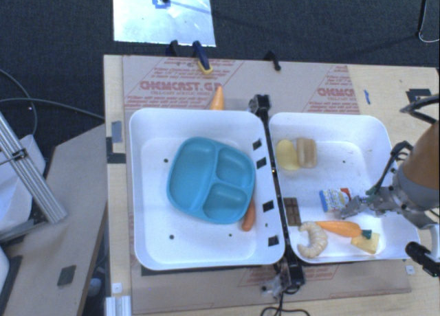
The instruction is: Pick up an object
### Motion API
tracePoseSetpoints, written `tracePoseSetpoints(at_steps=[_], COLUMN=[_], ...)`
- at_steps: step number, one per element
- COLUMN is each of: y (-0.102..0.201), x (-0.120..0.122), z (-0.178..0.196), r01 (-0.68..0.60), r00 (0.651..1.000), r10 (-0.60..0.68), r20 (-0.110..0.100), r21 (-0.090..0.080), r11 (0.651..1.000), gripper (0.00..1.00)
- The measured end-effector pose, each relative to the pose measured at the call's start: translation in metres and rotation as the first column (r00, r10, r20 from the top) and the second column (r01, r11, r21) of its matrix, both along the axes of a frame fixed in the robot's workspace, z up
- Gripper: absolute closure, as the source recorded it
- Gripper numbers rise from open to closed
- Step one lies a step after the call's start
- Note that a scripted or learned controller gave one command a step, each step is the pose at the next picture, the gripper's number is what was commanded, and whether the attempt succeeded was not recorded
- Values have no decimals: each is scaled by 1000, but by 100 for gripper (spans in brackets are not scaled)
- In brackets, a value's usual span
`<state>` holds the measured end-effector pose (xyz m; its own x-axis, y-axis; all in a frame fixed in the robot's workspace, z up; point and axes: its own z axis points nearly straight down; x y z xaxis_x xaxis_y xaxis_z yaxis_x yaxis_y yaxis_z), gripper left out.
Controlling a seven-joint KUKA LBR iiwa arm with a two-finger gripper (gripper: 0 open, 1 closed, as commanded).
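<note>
In right bin (375,129), approach step: gripper (357,205) low beside carrot (338,227), finger state indeterminable; next, centring over carrot, then closing.

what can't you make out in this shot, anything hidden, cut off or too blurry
- Grey arm, camera view: cut off by the right edge, so most of it is unseen.
- Two-finger gripper: small and blurred; open or shut cannot be told.
- Small blue-and-white packet: print too small to read.
- Orange carrot-shaped piece in the left bin: partly hidden under the blue divided plate.
- Orange piece behind the left bin: the bin's rim hides its lower end.
</note>
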<state>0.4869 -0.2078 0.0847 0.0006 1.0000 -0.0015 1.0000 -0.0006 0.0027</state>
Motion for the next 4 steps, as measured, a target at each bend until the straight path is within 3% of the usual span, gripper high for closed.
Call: tracePoseSetpoints(at_steps=[1,4], y=[1,1], x=[1,4], z=[11,42], r01=[0,3], r00=[1000,1000], r10=[0,-3], r20=[2,9], r21=[0,-1], r11=[1000,1000], gripper=[100,100])
